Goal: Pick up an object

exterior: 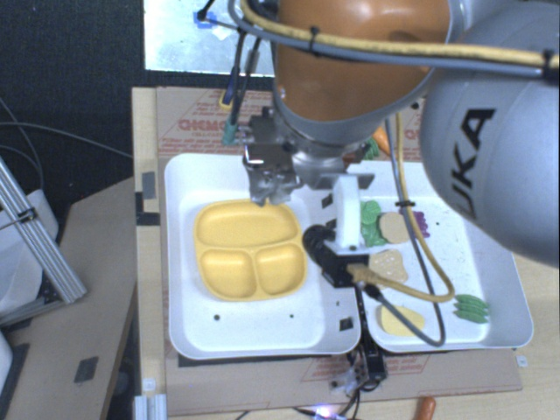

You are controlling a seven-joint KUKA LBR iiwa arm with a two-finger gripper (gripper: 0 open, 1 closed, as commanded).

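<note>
Nothing lifted yet: gripper (271, 186) sits at 12 o'clock of the yellow divided plate (249, 248) in the left bin (188, 322), finger state can't tell, grasp pending.

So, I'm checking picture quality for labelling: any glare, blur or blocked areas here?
Camera view: bright glare patch on the arm's orange band; the arm's grey housing looms large and soft, hiding the right bin's far part; the yellow tray is evenly lit and fairly sharp.

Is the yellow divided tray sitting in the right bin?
No. The yellow divided tray lies flat in the left bin, while the right bin holds small food pieces.
</note>
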